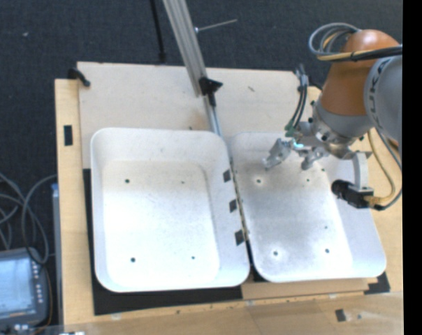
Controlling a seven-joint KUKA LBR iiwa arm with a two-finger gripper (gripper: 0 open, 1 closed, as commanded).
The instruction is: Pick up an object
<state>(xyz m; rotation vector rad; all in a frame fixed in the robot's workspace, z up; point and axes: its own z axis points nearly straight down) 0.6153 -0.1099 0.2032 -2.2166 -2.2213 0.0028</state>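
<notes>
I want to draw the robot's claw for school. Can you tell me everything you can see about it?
The gripper hangs from the grey arm, just under the orange band, above the far end of the right bin. It looks like pale grey metal, with two short fingers slanting down and splayed apart. Nothing sits between them. A small greenish spot shows near its middle. Thin cables run along the wrist beside it. Whether the fingertips touch the bin floor cannot be told.
</notes>
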